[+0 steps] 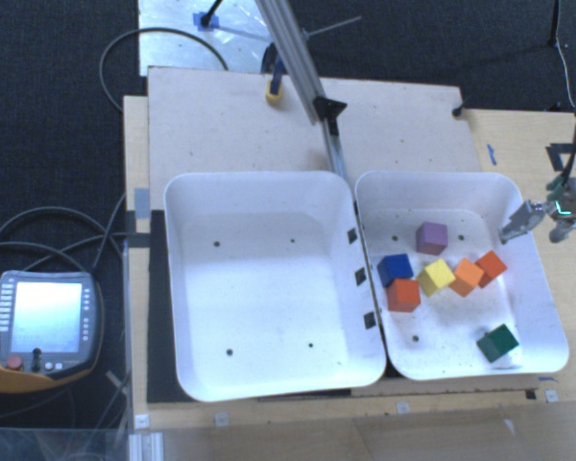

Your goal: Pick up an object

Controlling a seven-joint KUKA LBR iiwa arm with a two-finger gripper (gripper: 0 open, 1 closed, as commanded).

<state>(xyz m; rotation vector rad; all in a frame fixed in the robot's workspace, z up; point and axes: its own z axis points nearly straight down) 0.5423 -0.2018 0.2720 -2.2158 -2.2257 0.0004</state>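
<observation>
claw (pixel 530 217): I see it over right bin's (pixel 538 286) right rim, can't tell its grip
cubes: purple (pixel 432 237), blue (pixel 396 268), red (pixel 403 295), yellow (pixel 437 277), orange (pixel 468 275), green (pixel 498 342), all in right bin

White bins (pixel 269 185); purple (pixel 432 237), blue (pixel 395 268), yellow (pixel 437 277), green (pixel 498 341) cubes.

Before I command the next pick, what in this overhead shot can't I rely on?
- End effector: at the camera view's right edge, small and blurred; finger state unreadable, arm cut off by the frame.
- Height of the end effector above the right bin: not judgeable from one slanted view.
- Orange cubes: two touching, seam hard to separate.
- Green cube: whether it touches the bin wall is unclear.
</observation>
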